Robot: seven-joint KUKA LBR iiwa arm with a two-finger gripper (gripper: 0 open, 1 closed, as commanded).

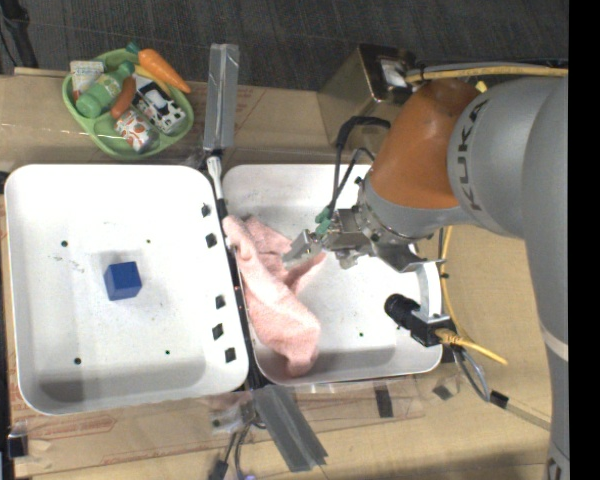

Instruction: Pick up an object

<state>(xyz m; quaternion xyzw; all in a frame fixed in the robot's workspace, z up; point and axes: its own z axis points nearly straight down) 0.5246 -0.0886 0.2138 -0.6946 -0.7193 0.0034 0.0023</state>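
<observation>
A crumpled pink cloth [275,303] lies along the left side of the right bin [380,363]. One fold of it rises in a ridge up to my gripper [302,252]. The gripper hangs over the bin's middle, pointing left, and its metal fingers [292,255] are pinched on that raised fold. The rest of the cloth still rests on the bin floor. A small blue cube [123,279] sits alone in the left bin [40,368], far from the gripper.
A green bowl [85,128] with toy food, among it a carrot, stands on the bench behind the left bin. A grey divider strip [220,98] runs between the bins. The arm's orange band and grey body cover the right bin's right side.
</observation>
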